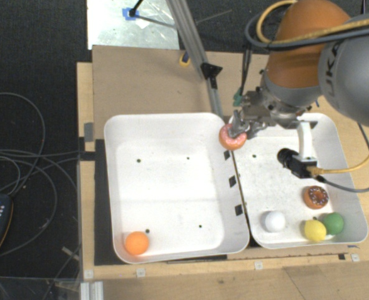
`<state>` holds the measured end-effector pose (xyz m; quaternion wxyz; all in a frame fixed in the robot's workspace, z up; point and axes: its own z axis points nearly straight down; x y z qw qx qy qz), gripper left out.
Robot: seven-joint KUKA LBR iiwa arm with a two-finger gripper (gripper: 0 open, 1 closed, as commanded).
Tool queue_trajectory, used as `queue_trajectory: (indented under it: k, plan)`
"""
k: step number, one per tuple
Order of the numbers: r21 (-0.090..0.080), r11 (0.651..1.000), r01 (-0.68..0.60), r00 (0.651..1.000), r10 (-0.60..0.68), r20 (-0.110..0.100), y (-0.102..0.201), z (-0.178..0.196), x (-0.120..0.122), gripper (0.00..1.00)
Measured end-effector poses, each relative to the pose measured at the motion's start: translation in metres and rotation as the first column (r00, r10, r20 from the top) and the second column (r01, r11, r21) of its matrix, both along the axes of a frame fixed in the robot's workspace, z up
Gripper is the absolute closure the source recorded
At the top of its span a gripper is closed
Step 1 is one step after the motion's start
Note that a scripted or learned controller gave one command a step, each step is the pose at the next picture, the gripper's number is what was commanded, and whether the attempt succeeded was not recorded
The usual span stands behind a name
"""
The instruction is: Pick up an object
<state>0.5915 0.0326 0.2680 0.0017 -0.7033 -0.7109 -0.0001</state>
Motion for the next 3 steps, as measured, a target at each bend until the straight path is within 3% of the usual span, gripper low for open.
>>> queue_trajectory:
  k: [1, 2, 3]
  plan:
    - [0.0, 1.0, 0.0, 1.0, 0.0, -0.001, 0.05, -0.031, -0.02, 1.0]
    - [-0.002, 1.0, 0.003, 1.0, -0.003, 0.001, 0.064, -0.033, -0.028, 1.0]
    - [-0.002, 1.0, 0.008, 1.0, -0.008, 0.002, 0.063, -0.033, -0.027, 0.0]
